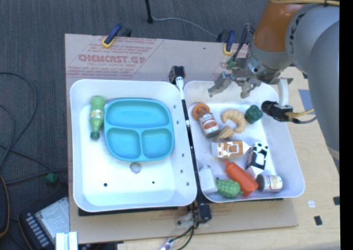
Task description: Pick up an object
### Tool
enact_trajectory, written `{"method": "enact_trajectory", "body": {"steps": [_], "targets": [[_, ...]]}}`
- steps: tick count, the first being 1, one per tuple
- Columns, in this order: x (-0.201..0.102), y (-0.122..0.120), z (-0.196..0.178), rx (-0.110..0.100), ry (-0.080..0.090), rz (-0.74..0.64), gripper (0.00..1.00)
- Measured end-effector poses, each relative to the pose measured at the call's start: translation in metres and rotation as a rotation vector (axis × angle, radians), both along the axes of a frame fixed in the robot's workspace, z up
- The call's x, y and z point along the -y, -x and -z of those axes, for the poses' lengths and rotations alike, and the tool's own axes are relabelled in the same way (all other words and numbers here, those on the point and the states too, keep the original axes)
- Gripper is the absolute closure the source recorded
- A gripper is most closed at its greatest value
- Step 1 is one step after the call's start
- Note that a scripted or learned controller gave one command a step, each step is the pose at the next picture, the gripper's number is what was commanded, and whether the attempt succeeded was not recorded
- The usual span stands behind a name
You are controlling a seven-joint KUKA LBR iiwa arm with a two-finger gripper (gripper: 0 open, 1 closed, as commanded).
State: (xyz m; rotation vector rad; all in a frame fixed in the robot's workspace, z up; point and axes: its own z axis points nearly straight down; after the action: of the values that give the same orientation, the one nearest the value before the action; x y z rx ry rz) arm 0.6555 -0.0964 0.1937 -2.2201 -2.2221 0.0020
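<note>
I am seeing the end effector (234, 85) hanging over the far rim of the right bin (291, 158) with its fingers spread apart and nothing between them, so I am judging this as the approach step, no object grasped yet. Below and in front of it, the bin's candidates are lying close together: a small bottle with an orange top (205, 120), a croissant (235, 120), a dark green piece (253, 113), and nearer me a carton (229, 149) and a carrot (241, 177). Next I am expecting a descent onto one item, likely the croissant or bottle, with the fingers straddling it clear of its neighbours before closing.
</note>
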Motion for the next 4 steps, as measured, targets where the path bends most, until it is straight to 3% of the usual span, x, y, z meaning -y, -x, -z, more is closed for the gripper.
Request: {"method": "enact_trajectory", "body": {"steps": [1, 2, 3, 4], "targets": [[0.019, 0.023, 0.097, 0.003, 0.001, 0.000, 0.00], [0.019, 0.023, 0.087, 0.002, 0.000, 0.000, 1.00], [0.019, 0.023, 0.088, 0.001, 0.000, 0.000, 0.00], [0.022, 0.095, 0.106, 0.007, 0.002, 0.001, 0.00]]}}
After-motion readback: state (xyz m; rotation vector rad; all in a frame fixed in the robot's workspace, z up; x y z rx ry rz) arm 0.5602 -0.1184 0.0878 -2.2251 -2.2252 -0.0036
